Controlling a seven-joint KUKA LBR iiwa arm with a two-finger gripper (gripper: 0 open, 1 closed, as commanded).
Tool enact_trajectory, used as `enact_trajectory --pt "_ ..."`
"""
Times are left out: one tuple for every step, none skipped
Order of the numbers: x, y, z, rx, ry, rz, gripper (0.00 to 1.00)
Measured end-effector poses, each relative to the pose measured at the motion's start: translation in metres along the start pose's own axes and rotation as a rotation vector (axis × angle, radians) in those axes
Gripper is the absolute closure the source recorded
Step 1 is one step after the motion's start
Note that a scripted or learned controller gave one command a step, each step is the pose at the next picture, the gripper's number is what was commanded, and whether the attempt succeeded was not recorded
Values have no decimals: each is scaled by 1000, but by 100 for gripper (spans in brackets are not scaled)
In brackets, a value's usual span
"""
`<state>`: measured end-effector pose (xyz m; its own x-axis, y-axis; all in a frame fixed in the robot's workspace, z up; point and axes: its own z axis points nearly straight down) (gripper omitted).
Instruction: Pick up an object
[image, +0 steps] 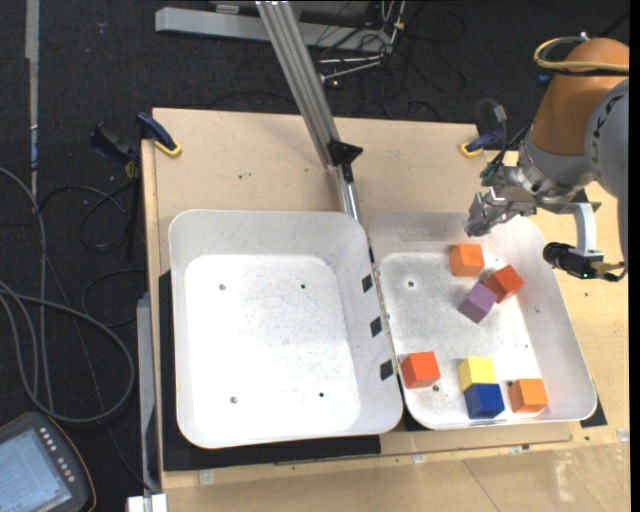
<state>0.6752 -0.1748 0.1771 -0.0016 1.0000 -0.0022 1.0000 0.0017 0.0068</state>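
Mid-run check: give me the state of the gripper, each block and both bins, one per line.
gripper: above the right bin's far edge, nothing seen between its fingers
orange block: lying free, nearest the gripper
red block: touching the purple block
yellow block: against the blue block
right bin: holds all blocks
left bin: bare white floor

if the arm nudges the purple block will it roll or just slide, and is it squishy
The purple block looks flat-faced with sharp edges, so it would probably slide or turn rather than roll. Its crisp corners suggest something rigid, likely light for its size. It touches the red-orange block, so a push may shift both across the bin.
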Motion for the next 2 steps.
enact_trajectory --pt "0 2 -52 -2 -1 0 100" --pt "53 -21 -44 8 4 -5 100"
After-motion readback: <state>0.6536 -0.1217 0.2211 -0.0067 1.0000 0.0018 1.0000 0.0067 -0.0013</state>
